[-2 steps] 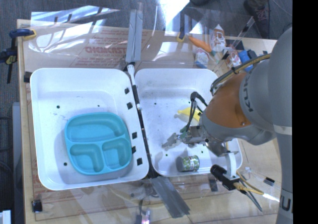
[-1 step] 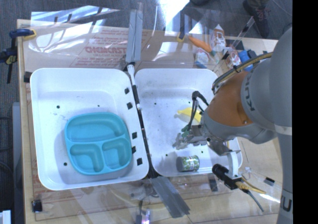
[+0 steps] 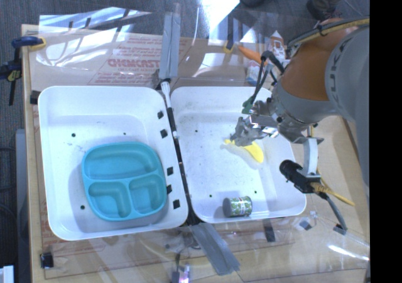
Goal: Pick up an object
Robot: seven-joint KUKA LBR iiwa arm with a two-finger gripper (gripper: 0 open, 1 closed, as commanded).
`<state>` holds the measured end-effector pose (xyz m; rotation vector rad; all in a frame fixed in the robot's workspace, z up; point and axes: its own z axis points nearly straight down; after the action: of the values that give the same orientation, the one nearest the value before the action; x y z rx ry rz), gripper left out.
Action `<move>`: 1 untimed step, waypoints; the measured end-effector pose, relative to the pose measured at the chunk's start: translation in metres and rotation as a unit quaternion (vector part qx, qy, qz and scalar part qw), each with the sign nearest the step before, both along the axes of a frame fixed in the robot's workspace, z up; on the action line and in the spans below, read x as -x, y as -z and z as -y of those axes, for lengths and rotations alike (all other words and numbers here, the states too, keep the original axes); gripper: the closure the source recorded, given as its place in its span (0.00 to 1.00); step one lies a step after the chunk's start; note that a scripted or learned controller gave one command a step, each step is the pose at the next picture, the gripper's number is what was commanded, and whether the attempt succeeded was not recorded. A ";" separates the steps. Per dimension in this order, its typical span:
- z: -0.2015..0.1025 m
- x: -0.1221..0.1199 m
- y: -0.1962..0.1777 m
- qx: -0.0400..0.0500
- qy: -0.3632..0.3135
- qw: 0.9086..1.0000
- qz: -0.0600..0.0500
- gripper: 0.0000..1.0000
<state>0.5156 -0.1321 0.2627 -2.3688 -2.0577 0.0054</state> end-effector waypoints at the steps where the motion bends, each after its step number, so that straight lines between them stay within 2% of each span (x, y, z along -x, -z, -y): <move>1: 0.002 0.040 0.174 -0.001 -0.022 1.000 -0.001 1.00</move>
<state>0.4759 -0.1337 0.0885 -2.3197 -2.1082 0.0051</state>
